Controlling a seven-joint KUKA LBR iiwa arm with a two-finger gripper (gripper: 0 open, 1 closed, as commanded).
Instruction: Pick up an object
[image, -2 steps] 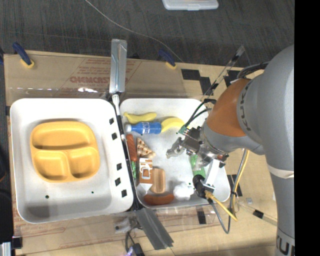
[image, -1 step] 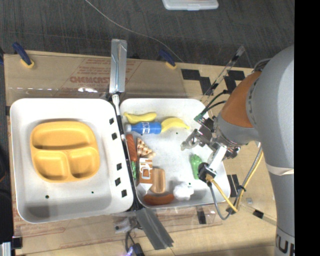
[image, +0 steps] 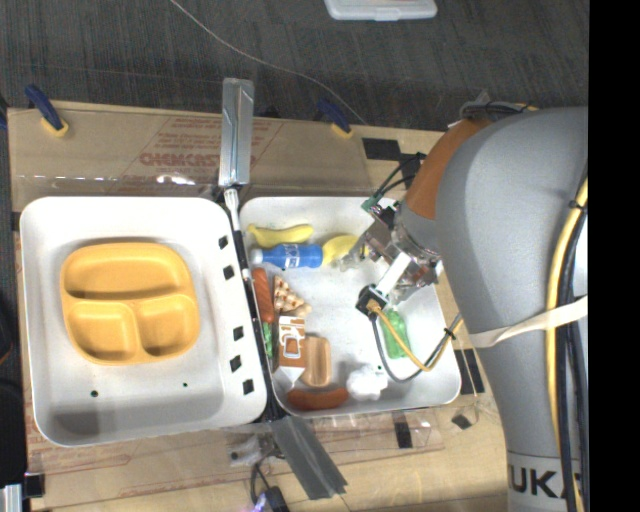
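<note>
The gripper (image: 370, 247) is held over the shallow white bin (image: 338, 330) nearer the arm; whether it is released or clenched cannot be told. A small rounded yellow toy (image: 340, 244) is found just beside it, on the side away from the arm.

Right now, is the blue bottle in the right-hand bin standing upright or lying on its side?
On its side: the blue bottle lies lengthwise beside the banana, cap pointing left.

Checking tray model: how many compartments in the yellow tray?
3. One wide compartment across the yellow tray's top; two smaller below it: left compartment, right compartment. None look hidden.
</note>
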